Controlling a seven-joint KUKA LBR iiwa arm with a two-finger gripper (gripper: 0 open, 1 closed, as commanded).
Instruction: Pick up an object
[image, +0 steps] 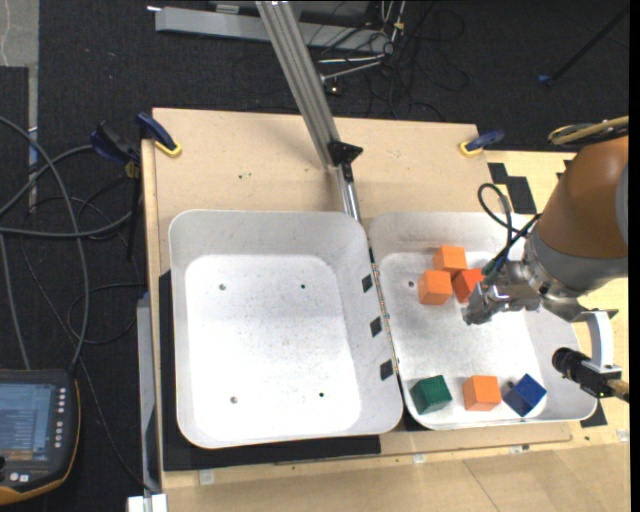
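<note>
The tool (480, 305) hangs low over the right bin (560, 345), reaching in from the right on the grey arm (585, 225) with its orange band. Its tip sits just beside a cluster of three orange blocks in the upper part of that bin, and it seems to touch the nearest of them, though the slanted view makes this hard to confirm. Whether its fingers are spread or closed I cannot tell, since the dark metal parts blur together, and no block can be seen between them.

The nearest orange block (466, 284) lies partly under the tool's tip. A second orange block (434, 287) sits just to its left, touching or nearly touching it, and a third orange block (450, 258) rests just behind the pair.

Along the near edge of the same bin, well apart from the cluster, three more blocks stand in a row: a green block (432, 393) on the left, an orange block (482, 392) in the middle, and a blue block (524, 394) on the right, turned at an angle.

The left bin (265, 325) sits beside the right one, their rims meeting. Both rest on the tan tabletop (260, 150).
</note>
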